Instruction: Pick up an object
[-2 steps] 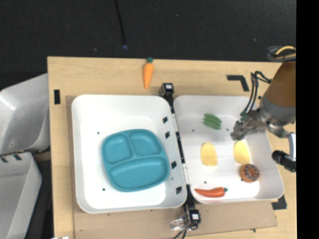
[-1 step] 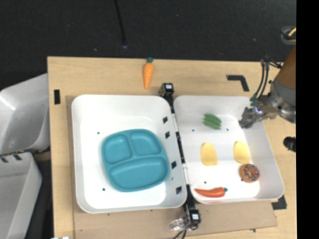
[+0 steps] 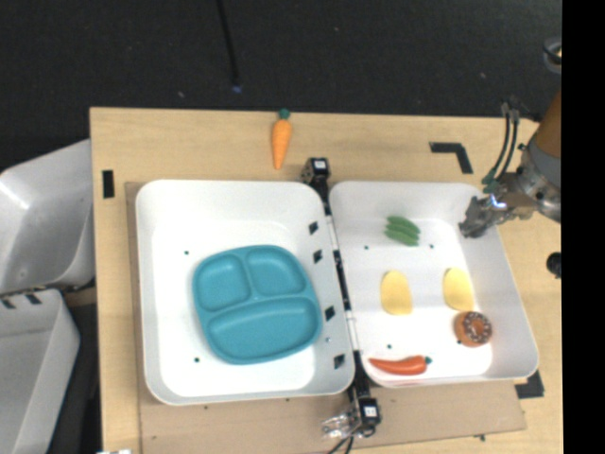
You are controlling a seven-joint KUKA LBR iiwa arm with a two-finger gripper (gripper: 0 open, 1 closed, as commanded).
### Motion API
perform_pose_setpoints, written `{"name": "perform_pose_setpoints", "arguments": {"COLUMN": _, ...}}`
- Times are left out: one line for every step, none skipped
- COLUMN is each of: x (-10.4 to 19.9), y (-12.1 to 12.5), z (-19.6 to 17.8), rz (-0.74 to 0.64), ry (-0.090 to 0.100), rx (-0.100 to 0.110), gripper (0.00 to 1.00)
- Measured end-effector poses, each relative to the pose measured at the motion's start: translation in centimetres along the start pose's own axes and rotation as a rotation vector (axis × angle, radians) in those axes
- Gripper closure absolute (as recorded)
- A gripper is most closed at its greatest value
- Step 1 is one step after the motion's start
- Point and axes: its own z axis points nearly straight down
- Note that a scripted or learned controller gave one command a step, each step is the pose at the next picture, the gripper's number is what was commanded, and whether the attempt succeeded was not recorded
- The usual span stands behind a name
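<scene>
My gripper (image 3: 479,218) hangs over the upper right rim of the right bin (image 3: 435,197), with nothing seen in it. Inside that bin lie a green pod (image 3: 403,229) to the gripper's left, two yellow pieces (image 3: 396,292) (image 3: 458,288) below it, a brown sprinkled donut (image 3: 472,328) near the right wall, and a red chili pepper (image 3: 402,365) along the front wall. The gripper is apart from all of them.
The left bin (image 3: 170,216) holds a blue divided plate (image 3: 255,303). An orange carrot (image 3: 281,140) lies on the bench (image 3: 189,140) behind the bins. Black clips (image 3: 316,170) mark the seam between the bins.
</scene>
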Motion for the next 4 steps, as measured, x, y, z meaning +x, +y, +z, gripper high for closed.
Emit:
{"name": "perform_pose_setpoints", "arguments": {"x": 4.4, "y": -0.7, "z": 0.7, "rz": -0.001, "ry": 0.001, "rx": 0.003, "gripper": 1.0}}
{"name": "perform_pose_setpoints", "arguments": {"x": 10.0, "y": -0.6, "z": -0.1, "rz": -0.004, "ry": 0.003, "rx": 0.002, "gripper": 1.0}}
{"name": "perform_pose_setpoints", "arguments": {"x": 15.7, "y": -1.3, "z": 0.7, "rz": -0.003, "ry": 0.002, "rx": 0.004, "gripper": 1.0}}
{"name": "perform_pose_setpoints", "arguments": {"x": 21.5, "y": -1.5, "z": 0.8, "rz": -0.004, "ry": 0.003, "rx": 0.004, "gripper": 1.0}}
